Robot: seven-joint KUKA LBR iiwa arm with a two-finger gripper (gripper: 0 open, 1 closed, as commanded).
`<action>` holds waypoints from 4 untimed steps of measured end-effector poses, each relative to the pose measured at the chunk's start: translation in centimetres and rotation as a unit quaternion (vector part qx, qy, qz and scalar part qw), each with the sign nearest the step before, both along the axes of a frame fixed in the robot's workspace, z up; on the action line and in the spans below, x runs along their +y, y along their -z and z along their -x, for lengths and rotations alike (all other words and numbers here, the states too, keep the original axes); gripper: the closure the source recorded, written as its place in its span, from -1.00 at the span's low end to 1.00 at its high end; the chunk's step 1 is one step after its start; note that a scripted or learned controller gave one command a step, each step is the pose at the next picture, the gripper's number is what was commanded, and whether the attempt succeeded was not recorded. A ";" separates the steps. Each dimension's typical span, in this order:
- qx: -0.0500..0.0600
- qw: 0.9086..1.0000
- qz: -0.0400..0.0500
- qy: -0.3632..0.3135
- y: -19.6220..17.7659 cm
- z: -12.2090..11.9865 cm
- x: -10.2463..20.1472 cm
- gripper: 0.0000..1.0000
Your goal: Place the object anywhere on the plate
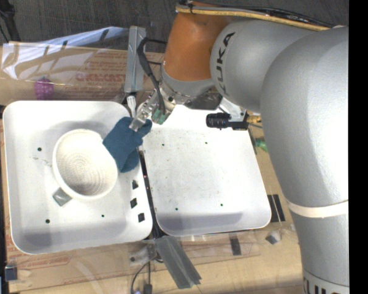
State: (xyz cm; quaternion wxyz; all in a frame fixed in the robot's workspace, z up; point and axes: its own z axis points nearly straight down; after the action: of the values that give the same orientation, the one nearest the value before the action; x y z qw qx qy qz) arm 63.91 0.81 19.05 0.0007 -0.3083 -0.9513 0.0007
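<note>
1. The grey arm (pixel 282 103) reaches in from the right, filling the upper right of the view.
2. Its orange band (pixel 190 45) sits above the wrist.
3. The gripper (pixel 141 120) points down-left, fingers pinching blue cloth (pixel 124 143).

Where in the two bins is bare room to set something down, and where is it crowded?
The right bin floor is bare from centre to near rim. In the left bin, bare floor lies along the near edge. Crowded: the plate, blue cloth and gripper near the bins' divide.

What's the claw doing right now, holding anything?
Claw: closed on the blue cloth, which hangs over the left bin beside the plate.
</note>
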 end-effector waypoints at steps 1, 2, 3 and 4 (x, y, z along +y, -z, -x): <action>0.001 0.996 0.000 -0.087 -4.3 4.9 3.1 1.00; 0.002 0.988 -0.001 -0.154 0.1 2.2 0.3 1.00; 0.000 0.972 -0.001 -0.234 -3.4 0.6 -1.0 1.00; 0.001 0.973 0.000 -0.229 -4.8 3.0 8.8 1.00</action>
State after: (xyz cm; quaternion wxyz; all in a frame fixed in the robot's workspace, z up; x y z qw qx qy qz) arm 60.95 9.66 23.87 0.0018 -0.0822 -0.9966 0.0009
